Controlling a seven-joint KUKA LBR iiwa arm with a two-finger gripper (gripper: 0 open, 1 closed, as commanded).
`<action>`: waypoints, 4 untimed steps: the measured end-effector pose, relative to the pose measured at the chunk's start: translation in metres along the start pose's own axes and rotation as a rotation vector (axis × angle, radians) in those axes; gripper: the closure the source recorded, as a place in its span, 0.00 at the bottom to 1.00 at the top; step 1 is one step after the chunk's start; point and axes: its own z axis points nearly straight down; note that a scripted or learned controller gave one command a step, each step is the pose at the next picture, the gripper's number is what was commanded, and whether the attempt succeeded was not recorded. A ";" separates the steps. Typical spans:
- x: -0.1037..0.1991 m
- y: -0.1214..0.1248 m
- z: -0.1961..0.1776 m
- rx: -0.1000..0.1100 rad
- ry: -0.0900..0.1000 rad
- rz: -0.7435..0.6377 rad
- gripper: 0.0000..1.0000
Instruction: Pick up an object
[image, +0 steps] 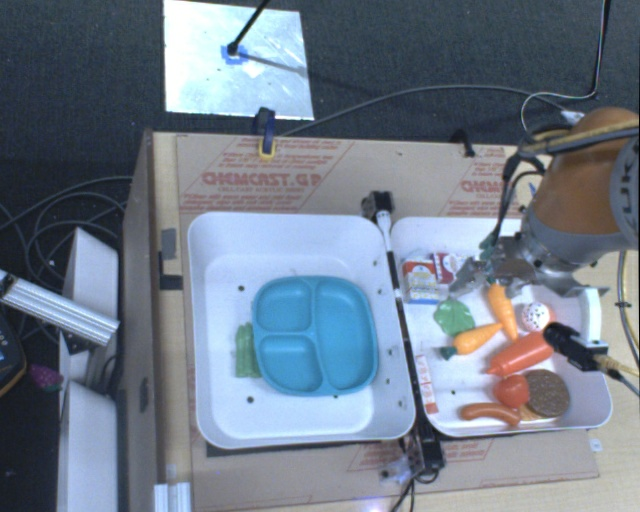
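The step in hand looks like the approach, before any grasp: the grey arm's two-finger gripper (478, 272) hangs low over the far part of the right-hand shallow white bin (600, 405), its metal tips just right of a small red-and-white carton (426, 275) and just above the top of a slim orange toy carrot (503, 311); nothing shows between the tips, and I cannot tell how they are set. Any of the toys would serve as the thing to pick, and all lie in that right bin: a green leafy piece (454, 317), a second orange carrot (475, 338), a white speckled ball (536, 317), a long red-orange pepper-like piece (519, 353), a red tomato (512, 390), a brown round disc (547, 393) and a red sausage (488, 411). The next move probably calls for settling on one piece and descending squarely over it, since they crowd each other. The left-hand white bin (225, 300) holds a turquoise divided plastic plate (314, 334) with a green strip (245, 351) at its left edge.
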 end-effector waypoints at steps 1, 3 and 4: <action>-0.011 0.004 0.115 -0.001 -0.001 0.001 0.00; -0.039 0.045 0.114 0.000 0.000 0.001 0.00; -0.032 -0.015 0.115 0.001 -0.001 0.002 0.00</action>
